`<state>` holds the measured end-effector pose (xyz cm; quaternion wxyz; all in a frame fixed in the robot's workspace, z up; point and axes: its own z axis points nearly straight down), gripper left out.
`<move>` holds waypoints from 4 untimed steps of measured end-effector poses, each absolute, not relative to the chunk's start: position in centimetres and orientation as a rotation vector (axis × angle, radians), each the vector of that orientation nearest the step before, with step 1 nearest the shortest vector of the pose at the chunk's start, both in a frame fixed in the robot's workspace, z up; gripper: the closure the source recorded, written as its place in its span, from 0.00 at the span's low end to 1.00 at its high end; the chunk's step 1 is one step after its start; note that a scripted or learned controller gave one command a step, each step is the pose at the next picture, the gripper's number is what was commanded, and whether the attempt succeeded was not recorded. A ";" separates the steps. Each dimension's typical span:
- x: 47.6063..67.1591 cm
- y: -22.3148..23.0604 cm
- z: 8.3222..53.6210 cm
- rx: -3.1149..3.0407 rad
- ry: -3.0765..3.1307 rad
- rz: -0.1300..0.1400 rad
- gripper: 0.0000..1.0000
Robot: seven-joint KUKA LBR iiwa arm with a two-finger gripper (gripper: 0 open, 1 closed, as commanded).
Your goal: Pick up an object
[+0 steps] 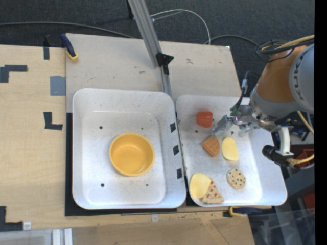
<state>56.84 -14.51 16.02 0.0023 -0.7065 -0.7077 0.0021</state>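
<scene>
The end effector (232, 124) hovers released over the right bin (265, 193), just above the waffle cracker (211, 146); it should centre its fingers astride the cracker before descending.

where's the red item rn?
Camera view: the red item lies in the right bin, near its far left corner, just beyond the brown waffle piece.

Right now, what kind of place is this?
Probably a robot lab: a robot arm reaches over two white bins holding toy food like a cookie, with cables on the floor.
</scene>
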 end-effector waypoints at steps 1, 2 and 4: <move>57.2 -14.1 10.3 -2.226 -2.224 -0.013 0.00; 56.9 -14.1 11.0 -2.218 -2.224 -0.001 1.00; 58.3 -14.3 20.6 -2.222 -2.225 -0.003 1.00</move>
